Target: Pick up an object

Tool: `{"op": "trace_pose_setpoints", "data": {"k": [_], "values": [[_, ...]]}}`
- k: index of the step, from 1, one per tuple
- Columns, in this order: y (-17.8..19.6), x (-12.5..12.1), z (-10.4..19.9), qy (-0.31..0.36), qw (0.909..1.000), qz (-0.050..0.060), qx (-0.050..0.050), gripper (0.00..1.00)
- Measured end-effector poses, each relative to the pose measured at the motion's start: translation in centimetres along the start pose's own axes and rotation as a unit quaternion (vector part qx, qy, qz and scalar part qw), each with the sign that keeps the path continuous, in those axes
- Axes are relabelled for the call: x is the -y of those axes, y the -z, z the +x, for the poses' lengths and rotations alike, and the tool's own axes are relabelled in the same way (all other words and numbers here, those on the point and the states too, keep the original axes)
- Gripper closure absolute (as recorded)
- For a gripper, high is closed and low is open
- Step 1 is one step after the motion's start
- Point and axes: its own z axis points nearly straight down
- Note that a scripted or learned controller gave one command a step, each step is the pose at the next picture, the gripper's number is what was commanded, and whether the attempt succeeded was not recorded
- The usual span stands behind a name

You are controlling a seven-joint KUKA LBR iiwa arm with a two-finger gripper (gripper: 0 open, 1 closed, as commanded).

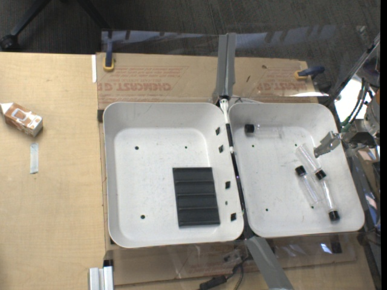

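A black ribbed rectangular block [196,196] lies flat in the left bin [121,162], near its front middle. In the right bin [272,216], a clear tube with a black cap [261,130] lies along the back. A few more clear tubes with black caps [314,183] lie together towards the right side. My gripper [328,144] reaches in over the right bin's right rim, just above and to the right of that cluster of tubes. Nothing shows as held in it.
A raised grey divider [226,71] runs between the two bins. Brown cardboard [163,80] lies behind them, held by clamps. On the wooden table to the left sit a small orange-and-white box [23,119] and a pale strip [34,159].
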Motion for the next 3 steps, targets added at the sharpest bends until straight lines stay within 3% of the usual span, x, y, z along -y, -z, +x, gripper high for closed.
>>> {"op": "trace_pose_setpoints", "data": {"k": [1,2,3], "values": [[-9.2,2.0,2.5,0.012,0.9998,-0.013,0.007,0.00],[-8.1,1.9,2.6,0.011,0.9998,-0.013,0.004,1.00],[-8.2,1.9,2.6,0.011,0.9998,-0.013,0.005,0.00]]}}
